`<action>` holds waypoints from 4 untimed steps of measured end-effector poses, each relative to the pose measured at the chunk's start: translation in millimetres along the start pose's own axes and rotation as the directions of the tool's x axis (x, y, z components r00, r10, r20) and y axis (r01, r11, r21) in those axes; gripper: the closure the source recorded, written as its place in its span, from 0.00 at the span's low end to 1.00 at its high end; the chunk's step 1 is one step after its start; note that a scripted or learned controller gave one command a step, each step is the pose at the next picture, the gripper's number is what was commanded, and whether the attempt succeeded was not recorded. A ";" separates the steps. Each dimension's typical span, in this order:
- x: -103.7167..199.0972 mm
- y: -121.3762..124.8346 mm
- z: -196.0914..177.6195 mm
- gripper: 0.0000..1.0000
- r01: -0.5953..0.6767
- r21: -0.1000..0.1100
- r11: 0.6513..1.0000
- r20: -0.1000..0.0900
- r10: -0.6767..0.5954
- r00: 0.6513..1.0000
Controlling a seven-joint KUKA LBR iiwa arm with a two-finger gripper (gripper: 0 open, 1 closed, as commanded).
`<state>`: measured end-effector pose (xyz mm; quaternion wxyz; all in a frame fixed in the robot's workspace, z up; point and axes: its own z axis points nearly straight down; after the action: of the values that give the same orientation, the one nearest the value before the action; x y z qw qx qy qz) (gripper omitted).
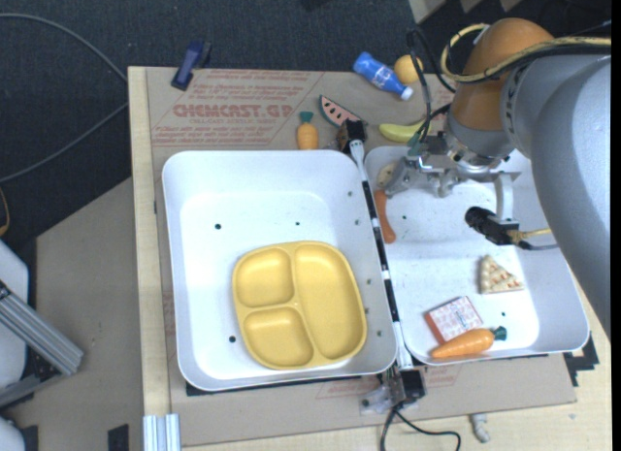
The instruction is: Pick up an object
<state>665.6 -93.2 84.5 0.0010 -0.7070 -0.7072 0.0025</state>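
Carrot (465,343) – long axis L–R, green tip right | jaws (415,174) – state can't tell

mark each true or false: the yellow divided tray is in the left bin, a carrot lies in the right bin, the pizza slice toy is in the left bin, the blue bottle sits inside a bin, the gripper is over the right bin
1. The yellow divided tray is in the left bin. True.
2. A carrot lies in the right bin. True, near its front edge.
3. The pizza slice toy is in the left bin. False: it lies in the right bin.
4. The blue bottle sits inside a bin. False: it lies on the bench behind the bins.
5. The gripper is over the right bin. True, at its far left corner.
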 end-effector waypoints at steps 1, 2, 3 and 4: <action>-0.2 0.0 0.1 0.00 0.000 0.000 1.000 -0.001 0.000 1.000; 0.3 0.0 0.0 0.00 0.000 0.000 1.000 0.000 0.000 1.000; -0.1 0.0 0.1 0.00 0.001 0.000 1.000 0.000 -0.001 1.000; -0.1 0.0 0.1 0.00 0.000 0.000 1.000 0.000 0.000 1.000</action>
<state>665.6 -93.2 84.5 0.0012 -0.7068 -0.7074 0.0025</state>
